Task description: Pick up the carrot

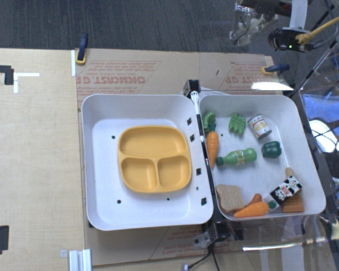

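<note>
— Claw (246, 30) hangs high beyond the far rim of the right bin (305, 145), well apart from everything in it; whether its tips are apart or together I cannot tell, the view is too blurred there.

— And the carrot?

— Carrot (212, 146) lies inside the right bin, hard against that bin's left wall, green top toward the far rim, orange tip toward the near rim; a green bottle (238, 158) lies just beside its lower half, and a leafy green piece (208, 121) sits touching or nearly touching its top.

— So the approach?

— My judgement: come down over the middle of the orange body, jaws closing along the bin's length rather than across it, since the wall leaves no room for a finger on that side; keep clear of the bottle. A second orange piece (252, 209) lies near the bin's near rim beside a bread slice (229, 197); it could be mistaken for the target.
</note>
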`<state>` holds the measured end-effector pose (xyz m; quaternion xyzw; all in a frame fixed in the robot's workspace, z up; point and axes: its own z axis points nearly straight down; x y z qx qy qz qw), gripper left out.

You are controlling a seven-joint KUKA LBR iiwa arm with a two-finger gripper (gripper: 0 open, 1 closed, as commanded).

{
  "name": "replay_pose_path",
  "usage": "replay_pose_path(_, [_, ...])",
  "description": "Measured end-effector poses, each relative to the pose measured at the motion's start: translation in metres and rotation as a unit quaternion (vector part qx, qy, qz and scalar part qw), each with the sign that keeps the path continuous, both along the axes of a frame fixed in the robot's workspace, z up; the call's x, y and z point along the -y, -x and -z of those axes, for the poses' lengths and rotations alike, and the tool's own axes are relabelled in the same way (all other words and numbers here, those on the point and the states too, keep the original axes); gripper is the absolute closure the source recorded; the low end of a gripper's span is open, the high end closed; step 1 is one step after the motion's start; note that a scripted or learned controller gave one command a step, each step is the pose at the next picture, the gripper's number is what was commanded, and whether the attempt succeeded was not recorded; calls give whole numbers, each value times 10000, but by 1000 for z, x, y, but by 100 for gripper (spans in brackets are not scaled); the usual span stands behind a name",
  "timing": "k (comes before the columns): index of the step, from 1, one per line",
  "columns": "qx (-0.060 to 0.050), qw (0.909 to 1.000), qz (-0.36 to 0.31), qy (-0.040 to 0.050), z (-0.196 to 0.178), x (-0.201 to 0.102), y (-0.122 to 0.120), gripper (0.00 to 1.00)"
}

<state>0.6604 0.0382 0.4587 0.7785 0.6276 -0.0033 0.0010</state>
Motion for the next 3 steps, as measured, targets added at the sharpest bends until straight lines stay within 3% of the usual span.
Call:
replay_pose_path(1, [-2, 10000, -1, 0, 0, 0, 0, 0])
replay_pose_path(2, [-2, 10000, -20, 15, -8, 0, -1, 100])
replay_pose_path(3, [-4, 10000, -20, 15, -8, 0, -1, 0])
